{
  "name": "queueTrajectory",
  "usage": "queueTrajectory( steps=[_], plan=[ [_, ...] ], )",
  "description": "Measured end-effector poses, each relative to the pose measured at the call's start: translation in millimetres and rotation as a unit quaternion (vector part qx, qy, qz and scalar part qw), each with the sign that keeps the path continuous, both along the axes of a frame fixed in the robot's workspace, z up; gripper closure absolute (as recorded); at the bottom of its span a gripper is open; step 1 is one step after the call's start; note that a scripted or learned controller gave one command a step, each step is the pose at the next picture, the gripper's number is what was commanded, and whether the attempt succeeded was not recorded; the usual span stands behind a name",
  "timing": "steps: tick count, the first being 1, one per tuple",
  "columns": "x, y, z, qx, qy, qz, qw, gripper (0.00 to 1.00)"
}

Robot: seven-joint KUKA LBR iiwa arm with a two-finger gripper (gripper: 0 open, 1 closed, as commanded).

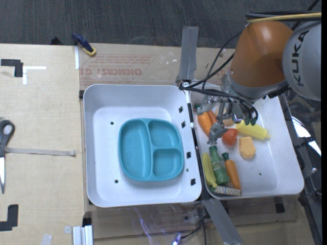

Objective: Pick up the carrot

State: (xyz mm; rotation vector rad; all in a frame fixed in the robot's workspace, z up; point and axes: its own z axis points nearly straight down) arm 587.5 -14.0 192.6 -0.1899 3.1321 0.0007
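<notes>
The gripper (220,130) covers part of the upper carrot (205,122), and its finger spacing is unclear. The scissors (4,152) are cut off at the left edge.

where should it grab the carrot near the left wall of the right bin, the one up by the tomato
Probably across the middle of the carrot, coming straight down from above. It lies flat and slanted, upper left to lower right, so the fingers should close across its narrow width. The bin's left wall sits close on one side and the tomato near its lower end, so mid-body looks freest. The end effector is beside it.
</notes>
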Motion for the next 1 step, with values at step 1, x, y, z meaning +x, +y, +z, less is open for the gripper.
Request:
queueTrajectory(
  steps=[1],
  plan=[
    [0.0, 0.0, 0.0, -0.0001, 0.000, 0.000, 1.0000, 0.00]
  ],
)
